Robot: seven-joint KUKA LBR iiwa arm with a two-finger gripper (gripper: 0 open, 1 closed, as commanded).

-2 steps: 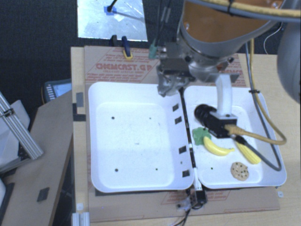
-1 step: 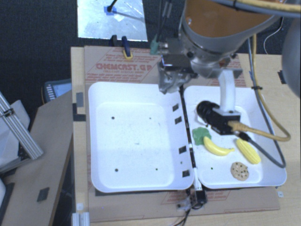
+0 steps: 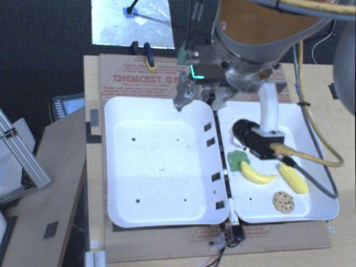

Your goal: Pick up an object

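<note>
Red letters on the brown sheet [image 3: 158, 78] under the bins read "CHEMCAST", then something like a G that I cannot read well. More red writing on the sheet's near edge is too faint to read. The gripper [image 3: 199, 103] hangs over the far edge of the bins, right where the two bins meet, and a small green light glows on it. Its fingers [image 3: 183, 96] are spread apart, and nothing is between them. The things to pick up all lie in the right bin [image 3: 321, 203], crowded in its near half. A green thing [image 3: 238, 158] lies close to the wall between the bins, and a yellow banana [image 3: 257, 174] touches it. A yellow corn cob [image 3: 293, 178] lies just beside the banana's tip. A round cookie [image 3: 283, 202] lies near the front rim, a little apart from the others. The left bin [image 3: 161, 166] shows a wide white floor with a few small dark dots. Dark clips sit along the wall between the bins. The tabletop [image 3: 67, 149] sticks out past the left bin's outer rim.
</note>
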